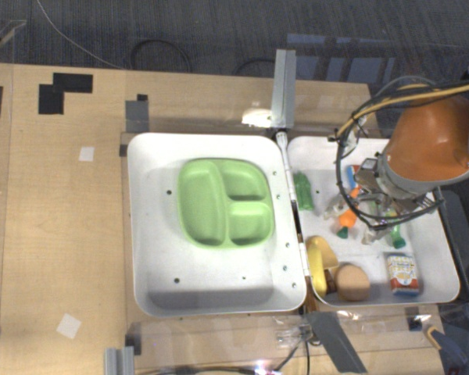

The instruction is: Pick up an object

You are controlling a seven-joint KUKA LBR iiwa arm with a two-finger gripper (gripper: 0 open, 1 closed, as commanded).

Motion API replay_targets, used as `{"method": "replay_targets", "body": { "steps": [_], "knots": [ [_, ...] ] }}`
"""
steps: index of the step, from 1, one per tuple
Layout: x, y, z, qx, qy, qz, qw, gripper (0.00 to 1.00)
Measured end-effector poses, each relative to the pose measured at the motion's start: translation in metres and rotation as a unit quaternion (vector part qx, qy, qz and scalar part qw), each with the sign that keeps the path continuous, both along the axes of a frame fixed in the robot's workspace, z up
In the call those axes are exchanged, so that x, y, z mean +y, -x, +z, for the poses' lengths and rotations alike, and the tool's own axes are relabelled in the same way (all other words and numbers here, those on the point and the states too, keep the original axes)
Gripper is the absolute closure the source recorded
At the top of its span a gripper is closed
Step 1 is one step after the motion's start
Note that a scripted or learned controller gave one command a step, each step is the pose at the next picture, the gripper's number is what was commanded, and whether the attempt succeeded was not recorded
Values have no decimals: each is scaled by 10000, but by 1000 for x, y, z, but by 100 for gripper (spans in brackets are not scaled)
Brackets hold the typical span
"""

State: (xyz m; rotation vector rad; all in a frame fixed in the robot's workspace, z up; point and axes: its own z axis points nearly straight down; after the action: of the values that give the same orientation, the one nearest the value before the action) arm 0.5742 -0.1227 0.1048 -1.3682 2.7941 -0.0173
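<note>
Two white bins sit side by side on the wooden bench (55, 248). In the right bin (445, 283), along its near edge, lie a yellow banana (319, 260) by the near left corner, a round brown ball-like thing (352, 281) touching it, and a small carton (402, 273) with red and blue on it toward the near right corner. A bit farther in, near the middle of that bin, is a small orange and green piece (345, 220), maybe a toy carrot. The gripper (379, 209) hangs low over the middle of the right bin, just beside that piece, under the arm (430, 143) with its orange band and loops of cable. A green bottle-shaped thing (302, 191) lies by that bin's left wall. The left bin (152, 287) holds a green tray with sections (223, 201) near its middle.
</note>
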Motion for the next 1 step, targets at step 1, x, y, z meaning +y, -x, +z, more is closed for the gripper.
{"method": "replay_targets", "body": {
  "steps": [1],
  "knots": [
    [26,-8,-14,84,38,475,9988,0]
  ]
}}
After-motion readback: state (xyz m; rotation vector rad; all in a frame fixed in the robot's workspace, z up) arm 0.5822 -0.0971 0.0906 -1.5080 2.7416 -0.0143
